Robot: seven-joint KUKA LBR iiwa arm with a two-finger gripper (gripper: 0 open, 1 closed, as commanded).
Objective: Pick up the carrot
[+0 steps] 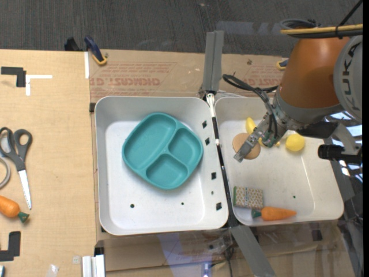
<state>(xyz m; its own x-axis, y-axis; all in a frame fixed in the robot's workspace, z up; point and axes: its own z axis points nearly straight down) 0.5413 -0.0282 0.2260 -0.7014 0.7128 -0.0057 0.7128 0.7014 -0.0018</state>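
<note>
- The grey arm's end effector (258, 141) hung over the right shallow white bin (323, 209), near a round tan disc (242, 143); whether it was wide or narrow could not be told.
- The orange carrot with a green stub (275, 213) lay at that bin's near edge, just beside a speckled rectangular sponge (248, 197), well apart from the end effector.
- A teal three-compartment plate (163, 150) sat in the left white bin (109, 172).
- A second orange carrot (10, 207) rested on the wooden desk (46, 126).

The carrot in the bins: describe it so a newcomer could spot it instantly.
Look in the right bin, along its near edge. The carrot lies flat there, orange with a green stub, beside a speckled sponge. Another carrot lies outside the bins, on the bench near the scissors.
</note>
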